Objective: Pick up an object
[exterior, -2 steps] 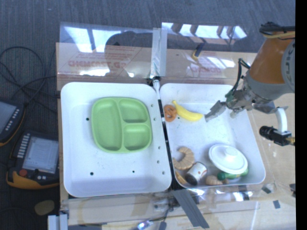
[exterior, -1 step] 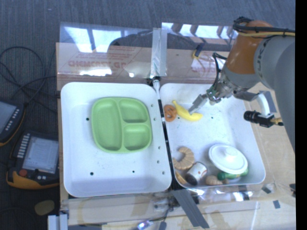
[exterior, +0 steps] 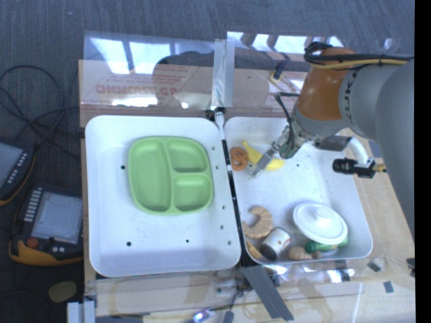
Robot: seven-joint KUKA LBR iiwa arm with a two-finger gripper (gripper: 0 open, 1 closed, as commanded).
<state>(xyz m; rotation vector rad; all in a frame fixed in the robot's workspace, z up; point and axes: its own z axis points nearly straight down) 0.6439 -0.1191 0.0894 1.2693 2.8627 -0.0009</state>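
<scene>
In right bin (exterior: pixel 357 200), I see gripper (exterior: pixel 259 167) low, just right of ring (exterior: pixel 238 157); banana (exterior: pixel 259 156) touching; grip unclear.

bright, even light; glare on clear panels (exterior: pixel 161 73) behind bins.

Fixed overhead camera, slanted down over both bins (exterior: pixel 101 200)

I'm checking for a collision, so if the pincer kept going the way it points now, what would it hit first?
Probably the yellow object right at the pincer tip, with the orange ring-shaped object just beyond; height above them is unclear.
</scene>
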